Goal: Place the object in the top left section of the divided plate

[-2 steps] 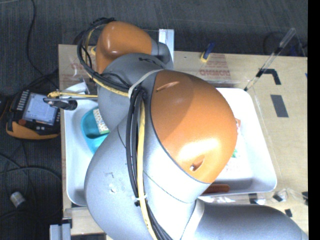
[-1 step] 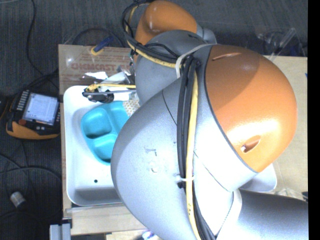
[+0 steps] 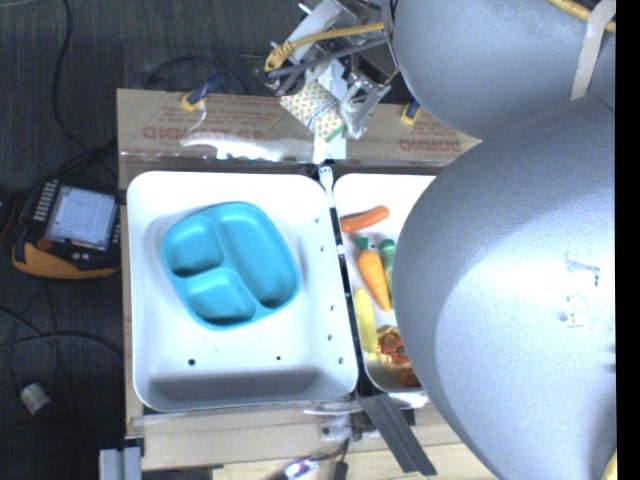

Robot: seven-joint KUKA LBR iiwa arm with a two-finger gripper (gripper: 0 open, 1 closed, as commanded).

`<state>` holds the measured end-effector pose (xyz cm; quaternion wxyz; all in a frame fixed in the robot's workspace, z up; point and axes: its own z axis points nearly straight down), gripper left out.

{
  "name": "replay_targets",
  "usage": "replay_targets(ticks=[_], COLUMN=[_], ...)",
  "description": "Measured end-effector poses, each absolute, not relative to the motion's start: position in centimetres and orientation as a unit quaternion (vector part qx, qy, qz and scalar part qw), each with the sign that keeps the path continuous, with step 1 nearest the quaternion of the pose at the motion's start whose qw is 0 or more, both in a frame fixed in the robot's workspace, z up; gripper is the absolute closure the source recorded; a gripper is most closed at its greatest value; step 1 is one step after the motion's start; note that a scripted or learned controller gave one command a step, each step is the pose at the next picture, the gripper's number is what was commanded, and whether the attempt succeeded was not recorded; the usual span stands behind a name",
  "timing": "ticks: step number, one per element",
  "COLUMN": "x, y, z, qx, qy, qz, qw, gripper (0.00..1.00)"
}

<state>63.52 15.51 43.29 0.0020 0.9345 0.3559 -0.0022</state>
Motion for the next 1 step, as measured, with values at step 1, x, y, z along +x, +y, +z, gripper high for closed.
replay_targets(ticks=[1], x=[59.62], y=[18.61], z=[14.13], qx=[0.919], qy=[0.394], qz=[-0.0043], qw=[0.002], gripper=[1.00])
